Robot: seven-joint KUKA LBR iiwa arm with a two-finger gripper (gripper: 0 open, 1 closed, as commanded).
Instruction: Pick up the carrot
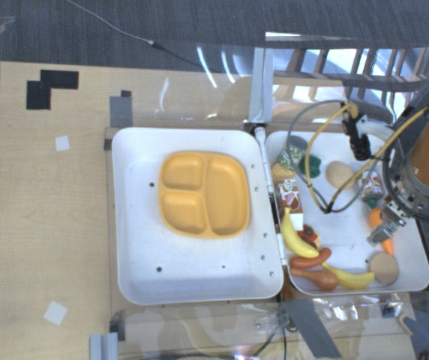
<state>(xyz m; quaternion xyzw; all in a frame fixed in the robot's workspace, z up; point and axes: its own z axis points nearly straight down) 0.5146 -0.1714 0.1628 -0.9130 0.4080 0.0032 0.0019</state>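
Two shallow white bins sit side by side on the wooden table (42,223). The left bin (136,268) carries a yellow three-compartment plate (203,193) near its middle, tilted a little clockwise. The right bin (417,272) is crowded with toy food: two bananas, one (298,240) along the left wall and one (349,277) toward the 6 o'clock edge, two sausages (310,270) between them, a bottle with a red label (289,196) at about 9 o'clock, a green leafy piece (295,158) at 11 o'clock, a pale egg-shaped item (340,174) near 12 o'clock and a tan rounded one (384,267) at 5 o'clock. The carrot (378,219) lies at roughly 3 o'clock in this bin, only a small orange part of it showing beside the arm's tool. The gripper (385,229) hangs over that spot, touching or just above the carrot; whether it is wide, narrow or clamped cannot be told from this angle. Black and yellow cables (327,193) loop from the arm (428,163) across the upper half of the right bin.
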